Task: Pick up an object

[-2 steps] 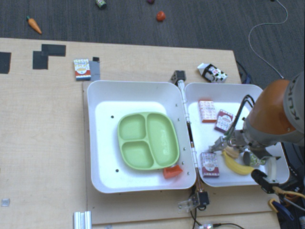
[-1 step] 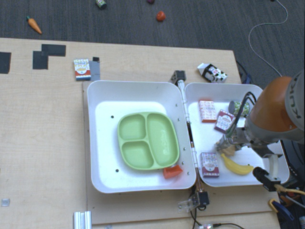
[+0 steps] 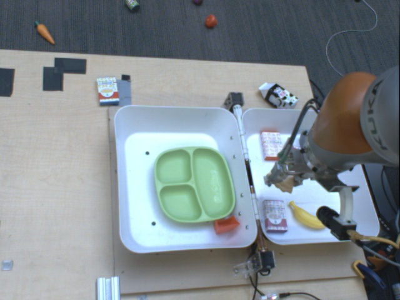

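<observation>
The only lettering showing clearly enough to read is on the arm (image 3: pixel 369 120): large grey letters are running down its grey shell just right of the orange band (image 3: pixel 340 114), and "KU" is making itself out there, the rest being cut off at the picture's edge. The small cartons are carrying red and white printed labels, one (image 3: pixel 108 90) lying on the bench well left of the arm and two (image 3: pixel 271 144) (image 3: pixel 275 215) sitting in the bin beside the arm, but their print is too small to read.
</observation>
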`<action>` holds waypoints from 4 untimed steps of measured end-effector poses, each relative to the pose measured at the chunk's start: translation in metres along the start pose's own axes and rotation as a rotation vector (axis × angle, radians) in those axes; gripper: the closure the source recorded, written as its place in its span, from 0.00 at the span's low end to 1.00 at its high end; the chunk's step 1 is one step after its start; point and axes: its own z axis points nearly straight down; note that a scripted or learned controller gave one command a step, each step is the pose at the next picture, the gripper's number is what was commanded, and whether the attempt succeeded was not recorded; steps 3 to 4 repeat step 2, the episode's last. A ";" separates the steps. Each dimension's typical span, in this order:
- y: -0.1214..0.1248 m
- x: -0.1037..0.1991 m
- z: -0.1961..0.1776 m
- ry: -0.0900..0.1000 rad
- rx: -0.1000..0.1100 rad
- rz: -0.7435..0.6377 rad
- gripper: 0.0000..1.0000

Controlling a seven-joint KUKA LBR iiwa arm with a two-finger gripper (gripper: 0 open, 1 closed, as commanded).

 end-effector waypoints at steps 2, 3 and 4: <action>0.016 0.083 0.001 0.000 0.002 0.000 1.00; 0.016 0.083 0.001 0.000 0.002 0.000 1.00; 0.016 0.083 0.001 0.000 0.002 0.000 1.00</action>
